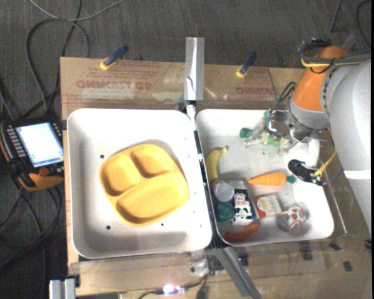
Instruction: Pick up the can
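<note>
The claw (267,133) sits low over the far part of the right bin (327,229), at the end of the grey arm (355,117) with its orange band; whether it is open or closed cannot be told, and nothing is seen held in it.

At the near edge, the worktop (75,268) shows bare metal framing and a small glowing light. In the near right corner of the right bin lies the can (292,217), on its side, white with red markings, well apart from the claw. Beside it are a small carton (267,205), a black-and-white box (240,208), a teal object and something red-brown at the bin's near wall. Further in lie a carrot (267,179), a grey-capped item and a banana (214,161) along the left wall.

The left bin (81,229) carries a yellow divided tray (144,182).

Beyond the bins lies a cardboard sheet (124,83) held by two blue-and-yellow clamps. To the left, a handheld screen (36,143) rests on dark carpet (25,229) strewn with cables.
</note>
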